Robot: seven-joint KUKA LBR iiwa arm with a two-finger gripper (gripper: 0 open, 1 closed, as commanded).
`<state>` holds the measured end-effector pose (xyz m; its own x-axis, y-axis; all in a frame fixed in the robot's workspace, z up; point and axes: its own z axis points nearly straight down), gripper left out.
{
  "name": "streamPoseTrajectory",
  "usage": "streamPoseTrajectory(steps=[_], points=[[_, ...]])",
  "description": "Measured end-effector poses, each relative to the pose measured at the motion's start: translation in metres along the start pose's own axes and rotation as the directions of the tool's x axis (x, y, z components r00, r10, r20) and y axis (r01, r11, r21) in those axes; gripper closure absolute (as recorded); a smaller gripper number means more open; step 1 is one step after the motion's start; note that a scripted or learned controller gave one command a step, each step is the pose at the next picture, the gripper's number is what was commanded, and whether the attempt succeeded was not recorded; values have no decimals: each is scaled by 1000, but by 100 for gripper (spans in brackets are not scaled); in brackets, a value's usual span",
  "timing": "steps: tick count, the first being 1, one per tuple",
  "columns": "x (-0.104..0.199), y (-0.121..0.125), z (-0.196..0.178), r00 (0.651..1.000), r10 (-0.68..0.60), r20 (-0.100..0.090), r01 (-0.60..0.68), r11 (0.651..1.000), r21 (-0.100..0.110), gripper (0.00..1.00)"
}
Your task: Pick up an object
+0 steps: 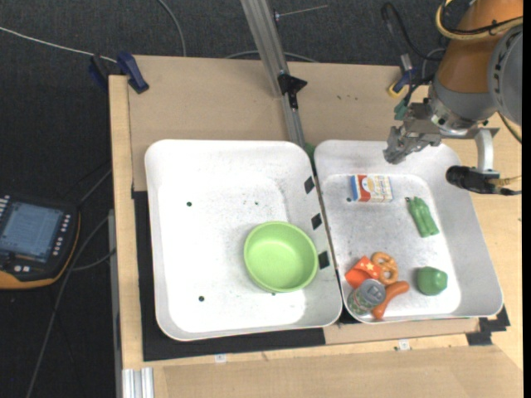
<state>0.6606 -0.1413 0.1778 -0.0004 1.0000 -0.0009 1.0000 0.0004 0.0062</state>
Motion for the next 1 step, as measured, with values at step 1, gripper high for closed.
streamPoseTrajectory(steps=[1], points=[[0, 1, -26, 1000, 0, -1, 0, 1000, 3, 100]])
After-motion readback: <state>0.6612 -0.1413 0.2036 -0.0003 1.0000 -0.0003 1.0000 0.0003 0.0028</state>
